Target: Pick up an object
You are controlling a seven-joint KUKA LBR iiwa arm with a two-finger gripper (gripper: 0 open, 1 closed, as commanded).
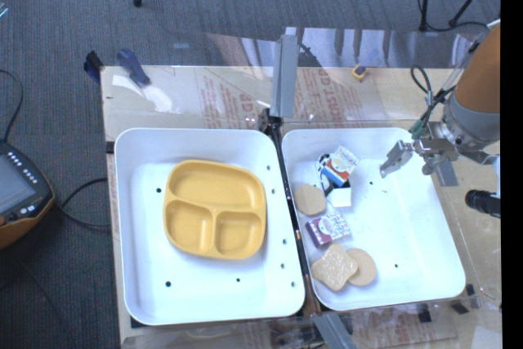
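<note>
gripper (413,158) at right of frame, above the right bin (409,208), fingers spread wide, holding nothing; nearest pickable thing, the striped packet (337,167), lying to its left, mid-frame; other food items lower left of it.

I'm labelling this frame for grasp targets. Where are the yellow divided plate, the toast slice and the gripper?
yellow divided plate (216,208): camera view, on the ridge between its compartments.
toast slice (333,267): camera view, centre of its top face.
gripper (413,161): camera view, midway between its fingertips.
</note>
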